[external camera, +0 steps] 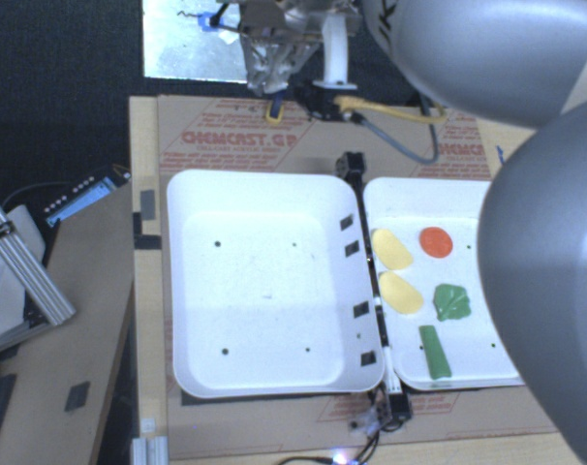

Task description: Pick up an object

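My gripper (270, 77) hangs beyond the far edge of the left bin (192, 260), over the brown board (226, 136) printed with red letters. I cannot tell how it is set, and nothing shows in its grasp. Everything I could pick lies well apart from it, in the right bin (468, 361). Two yellow pieces (391, 249) (401, 293) sit near that bin's left wall, one behind the other. An orange round piece (436, 242) lies right of the farther yellow one, a leafy green piece (451, 302) lies right of the nearer one, and a green stick (434, 351) rests near the front edge.
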